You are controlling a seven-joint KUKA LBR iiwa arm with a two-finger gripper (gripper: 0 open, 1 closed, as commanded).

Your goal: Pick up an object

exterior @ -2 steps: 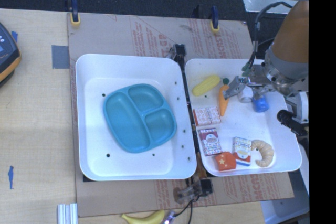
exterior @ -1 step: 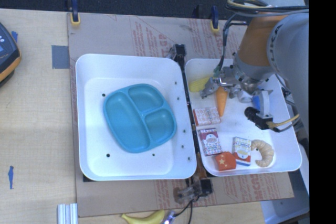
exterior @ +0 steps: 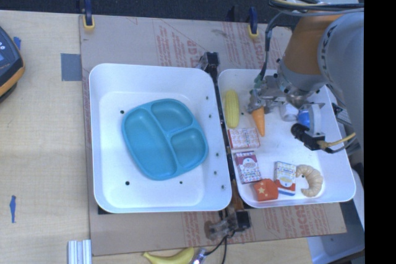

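Hovering over the right bin (exterior: 346,191), the end effector (exterior: 260,102) touches the carrot (exterior: 258,122); finger state unclear; corn (exterior: 231,109) just beside.

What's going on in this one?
A grey arm with an orange band reaches in from the right over the right bin, its gripper low beside the carrot and close to the corn cob. Small cartons, a red block and a croissant lie nearer the front. The left bin holds a blue divided plate.
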